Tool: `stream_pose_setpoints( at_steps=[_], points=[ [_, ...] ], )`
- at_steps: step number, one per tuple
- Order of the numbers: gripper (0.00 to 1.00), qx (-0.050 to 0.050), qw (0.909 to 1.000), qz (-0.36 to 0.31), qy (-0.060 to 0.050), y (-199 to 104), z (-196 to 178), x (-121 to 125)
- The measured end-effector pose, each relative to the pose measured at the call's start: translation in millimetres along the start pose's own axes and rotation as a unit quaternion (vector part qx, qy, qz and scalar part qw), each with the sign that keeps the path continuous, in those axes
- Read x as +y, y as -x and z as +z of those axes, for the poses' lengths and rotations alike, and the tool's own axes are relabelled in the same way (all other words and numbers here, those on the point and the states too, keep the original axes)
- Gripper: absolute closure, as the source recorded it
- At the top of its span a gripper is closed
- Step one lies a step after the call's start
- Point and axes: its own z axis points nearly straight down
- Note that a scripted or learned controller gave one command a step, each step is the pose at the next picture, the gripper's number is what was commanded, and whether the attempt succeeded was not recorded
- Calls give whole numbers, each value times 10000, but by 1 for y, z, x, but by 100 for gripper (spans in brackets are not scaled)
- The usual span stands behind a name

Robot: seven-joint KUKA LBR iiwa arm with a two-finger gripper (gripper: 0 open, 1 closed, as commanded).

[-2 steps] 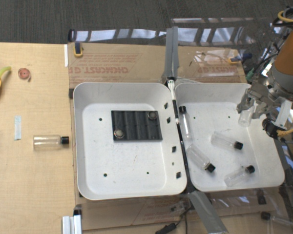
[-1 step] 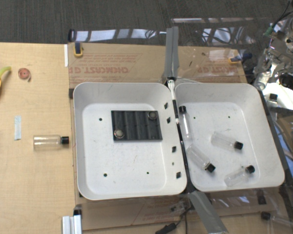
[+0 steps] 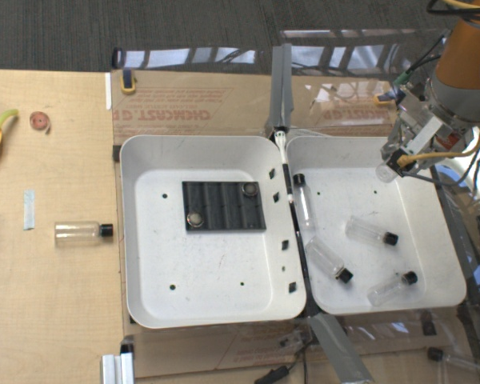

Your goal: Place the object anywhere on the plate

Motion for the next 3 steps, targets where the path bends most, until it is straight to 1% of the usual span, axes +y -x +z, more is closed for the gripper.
stream_pose_setpoints(
  at_steps=[1,2,3],
  points=[
    [100,-6,9882,-1529,-1,-24,52,-119],
    [100,1,9919,-1274,14,-38,6,-25],
    [100,-1,9955,-945,1,31,47,-88]
  ],
)
